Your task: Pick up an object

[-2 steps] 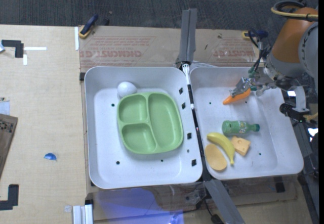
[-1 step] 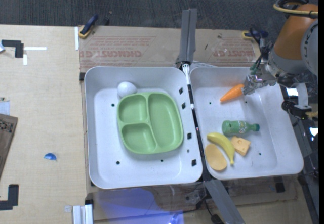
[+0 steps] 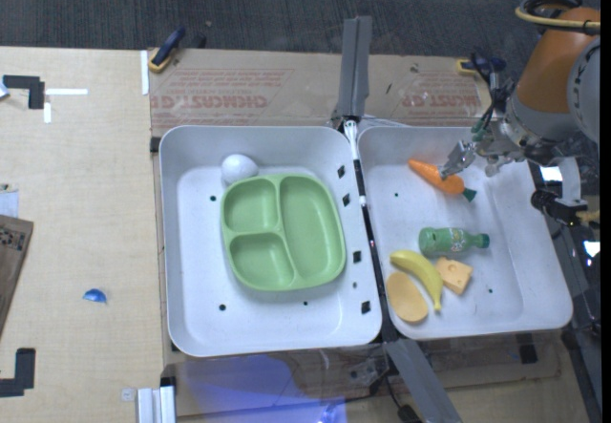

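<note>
Camera view: gripper (image 3: 459, 158) poised above carrot (image 3: 436, 176), approach step; finger state indeterminate. Next: descend squarely onto it, then close.

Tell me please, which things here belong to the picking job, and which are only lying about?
Belonging to the job:
gripper, low in the right bin
carrot beside it
green bottle
banana
cheese wedge
tan oval piece

Only lying about:
green divided plate and white ball in the left bin
blue clamp
</note>
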{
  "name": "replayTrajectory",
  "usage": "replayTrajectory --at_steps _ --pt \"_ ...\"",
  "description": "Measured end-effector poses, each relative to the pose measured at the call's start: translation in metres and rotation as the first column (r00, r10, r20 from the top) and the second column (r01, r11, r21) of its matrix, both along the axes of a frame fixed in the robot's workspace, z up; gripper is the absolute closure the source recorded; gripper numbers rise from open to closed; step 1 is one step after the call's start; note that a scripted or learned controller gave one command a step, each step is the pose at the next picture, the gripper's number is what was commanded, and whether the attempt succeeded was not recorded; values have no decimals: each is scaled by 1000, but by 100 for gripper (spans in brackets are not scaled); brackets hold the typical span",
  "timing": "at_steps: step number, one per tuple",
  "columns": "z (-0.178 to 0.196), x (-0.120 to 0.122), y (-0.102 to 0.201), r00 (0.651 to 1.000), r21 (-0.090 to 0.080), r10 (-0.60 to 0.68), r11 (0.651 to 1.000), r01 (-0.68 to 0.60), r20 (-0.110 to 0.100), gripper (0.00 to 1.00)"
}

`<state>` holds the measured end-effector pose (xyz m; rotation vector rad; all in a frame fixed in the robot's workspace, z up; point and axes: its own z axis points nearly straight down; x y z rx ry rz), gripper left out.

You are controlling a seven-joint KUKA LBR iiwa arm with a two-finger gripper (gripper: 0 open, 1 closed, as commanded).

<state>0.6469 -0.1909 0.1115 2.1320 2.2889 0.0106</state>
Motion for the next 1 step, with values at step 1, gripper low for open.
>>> replayTrajectory --at_steps 1 --pt "-9 20 -7 999 -1 48 999 -48 7 0"
